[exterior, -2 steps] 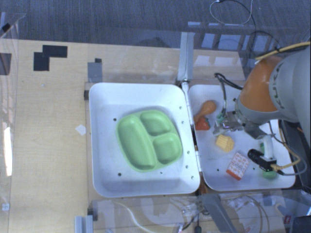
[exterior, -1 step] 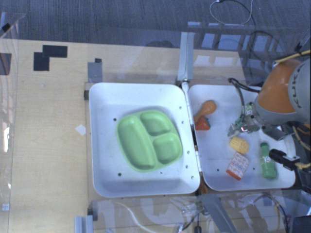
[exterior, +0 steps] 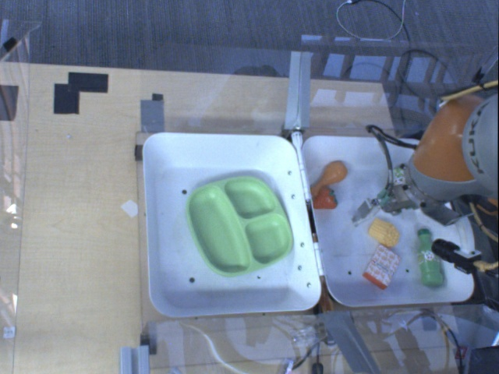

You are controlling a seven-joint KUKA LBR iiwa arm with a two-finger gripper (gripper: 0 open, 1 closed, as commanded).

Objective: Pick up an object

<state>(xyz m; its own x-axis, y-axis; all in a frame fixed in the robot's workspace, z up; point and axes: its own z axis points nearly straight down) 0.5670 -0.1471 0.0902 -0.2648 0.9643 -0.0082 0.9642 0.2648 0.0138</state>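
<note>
My gripper [exterior: 381, 206] hangs low in the right bin [exterior: 343, 283], just above and left of a yellow corn piece [exterior: 383, 231]. Nothing shows held in it. An orange pear-shaped toy [exterior: 330, 174] and a red piece [exterior: 324, 199] lie by the bin's left wall. Toward the front lies a red and white packet [exterior: 381, 266], with a green bottle [exterior: 427, 259] to its right. The arm's orange band [exterior: 446, 142] covers the bin's far right corner.
The left bin [exterior: 168, 287] bears a green divided plate [exterior: 238, 224] at its middle. A metal divider [exterior: 296, 100] runs back from between the bins. Cables [exterior: 374, 22] trail behind the right bin. Black tape marks [exterior: 78, 90] sit on the wooden bench at the far left.
</note>
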